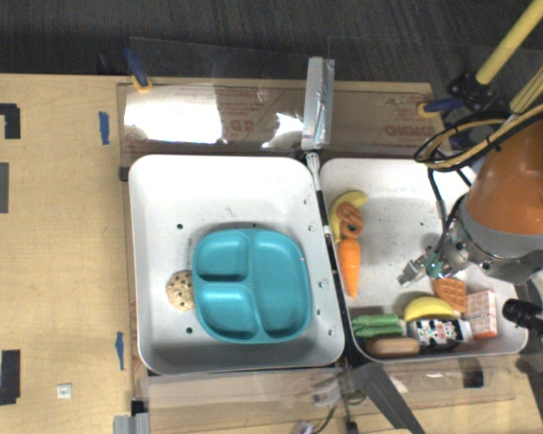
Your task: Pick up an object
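The arm (pixel 516 188) comes in from the right, bulky and smooth, its orange band hanging over the far right corner of the right bin (pixel 389 183). That looks like a deliberate stance above the clutter, since everything worth picking lies there.

The left bin (pixel 163 197), a shallow white plastic tub with rounded corners, carries a teal divided tray (pixel 251 283) of glossy moulded plastic, set squarely in the middle. A small speckled cookie (pixel 180 290) rests against its left edge.

In the right bin the toys crowd the left wall and the near edge, probably where they slid and settled. An orange carrot (pixel 349 265) lies lengthwise by the wall, with a pretzel (pixel 348 215) and something yellow beyond it. Along the near edge sit a green piece (pixel 377 323), a brown sausage shape (pixel 392 345), a yellow banana (pixel 432 308), a printed little carton (pixel 436 332) and a waffle-textured orange block (pixel 451 290).

The gripper (pixel 427 268), small and metallic, hovers just left of the waffle block and beyond the banana. Its fingers are too small and tangled to read; I cannot tell their spread, and I see nothing held.
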`<state>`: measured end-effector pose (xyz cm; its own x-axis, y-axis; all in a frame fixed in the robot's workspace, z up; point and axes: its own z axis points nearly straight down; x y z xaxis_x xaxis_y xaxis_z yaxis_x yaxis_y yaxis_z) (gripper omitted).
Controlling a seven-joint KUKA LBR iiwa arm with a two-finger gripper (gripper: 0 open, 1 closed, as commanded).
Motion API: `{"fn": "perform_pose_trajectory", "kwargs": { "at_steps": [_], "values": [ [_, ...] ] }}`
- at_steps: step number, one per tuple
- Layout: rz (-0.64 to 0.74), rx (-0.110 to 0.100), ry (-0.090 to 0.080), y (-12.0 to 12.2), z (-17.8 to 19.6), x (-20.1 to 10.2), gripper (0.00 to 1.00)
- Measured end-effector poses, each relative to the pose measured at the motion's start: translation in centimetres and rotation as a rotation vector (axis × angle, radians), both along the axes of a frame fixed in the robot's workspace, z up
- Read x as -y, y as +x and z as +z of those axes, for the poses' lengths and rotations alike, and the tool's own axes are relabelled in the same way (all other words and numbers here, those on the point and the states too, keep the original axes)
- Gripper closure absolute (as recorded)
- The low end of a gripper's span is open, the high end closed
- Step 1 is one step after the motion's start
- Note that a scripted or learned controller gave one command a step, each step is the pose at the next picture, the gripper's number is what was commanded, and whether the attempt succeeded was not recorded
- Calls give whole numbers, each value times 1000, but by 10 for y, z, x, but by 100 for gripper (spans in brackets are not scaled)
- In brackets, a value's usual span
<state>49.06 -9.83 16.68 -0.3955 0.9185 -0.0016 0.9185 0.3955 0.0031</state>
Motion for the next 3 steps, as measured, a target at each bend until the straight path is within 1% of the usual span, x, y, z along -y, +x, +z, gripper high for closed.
{"fn": "perform_pose_trajectory", "kwargs": {
  "at_steps": [1,2,3],
  "values": [
    [357,1,-2,13,18,-30,100],
    [436,4,-5,-9,-78,36,100],
    [438,5,-5,-9,-79,35,0]
  ]
}}
